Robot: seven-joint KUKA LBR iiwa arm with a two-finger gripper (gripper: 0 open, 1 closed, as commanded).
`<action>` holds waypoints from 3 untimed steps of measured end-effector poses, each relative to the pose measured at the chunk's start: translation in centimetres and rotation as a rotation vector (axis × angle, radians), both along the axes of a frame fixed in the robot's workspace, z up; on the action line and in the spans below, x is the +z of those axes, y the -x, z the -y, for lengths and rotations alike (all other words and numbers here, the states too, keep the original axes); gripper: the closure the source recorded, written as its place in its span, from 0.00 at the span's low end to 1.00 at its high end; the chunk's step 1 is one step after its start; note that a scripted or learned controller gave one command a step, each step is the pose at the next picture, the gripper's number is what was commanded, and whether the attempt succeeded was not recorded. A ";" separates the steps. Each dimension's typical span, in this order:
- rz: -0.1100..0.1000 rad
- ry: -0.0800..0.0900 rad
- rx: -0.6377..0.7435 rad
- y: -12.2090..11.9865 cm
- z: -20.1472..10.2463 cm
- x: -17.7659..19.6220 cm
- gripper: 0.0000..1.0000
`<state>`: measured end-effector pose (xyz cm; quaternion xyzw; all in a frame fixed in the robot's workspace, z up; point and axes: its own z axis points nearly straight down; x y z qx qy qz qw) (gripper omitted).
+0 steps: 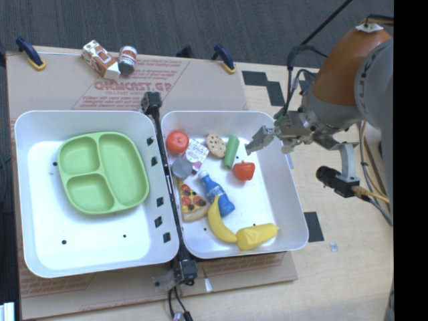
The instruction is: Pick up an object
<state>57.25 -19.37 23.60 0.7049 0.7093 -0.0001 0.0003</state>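
Nothing picked yet: the gripper (pixel 257 141) hangs at the right bin's (pixel 284 199) upper right rim with nothing between its fingers, and whether they are spread or pressed together cannot be told from this angle. Nearest candidates, the green cylinder (pixel 231 151) and the red pepper-like toy (pixel 244 171), lie just left of and below the fingertips, apart from them. The descent, the grasp and the lift all remain.

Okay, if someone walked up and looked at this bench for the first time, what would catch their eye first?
Probably the green divided plate, lying alone in the left bin. Next, the bright jumble of toy food in the right bin: a red tomato, a pizza slice and a yellow banana among it. The arm's orange band stands out at right, with the tool over that bin's upper right.
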 end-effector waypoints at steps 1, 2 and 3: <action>-0.007 -0.002 0.000 4.9 -1.2 -13.4 0.00; -0.005 -0.001 0.004 4.7 -1.2 -12.3 1.00; -0.003 -0.001 -0.003 9.6 1.8 -7.4 1.00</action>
